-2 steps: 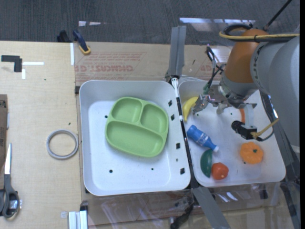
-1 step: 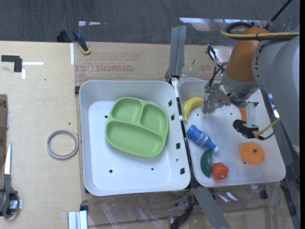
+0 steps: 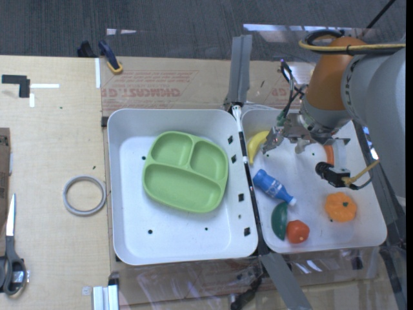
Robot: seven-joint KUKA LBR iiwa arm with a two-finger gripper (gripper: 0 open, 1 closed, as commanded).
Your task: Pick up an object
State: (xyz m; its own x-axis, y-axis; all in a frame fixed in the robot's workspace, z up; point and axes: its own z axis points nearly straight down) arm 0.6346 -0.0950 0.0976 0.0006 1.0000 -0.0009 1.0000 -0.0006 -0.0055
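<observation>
Camera view | tool (image 3: 282, 136) hovering just beside banana (image 3: 257, 144), grip state impossible to tell | advising: centering over banana (image 3: 257, 144), descending straight, closing across its narrow width

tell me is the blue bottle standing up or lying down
Lying down. The bottle rests on its side on the right bin's floor, its long axis slanting across the view, between the banana and the green fruit.

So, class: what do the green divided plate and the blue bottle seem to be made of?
Green divided plate: probably moulded plastic, matte; its colour is even and its compartment ridges are soft and rounded. Blue bottle: likely plastic, slightly glossy, with a white cap end; too small to be sure.
</observation>
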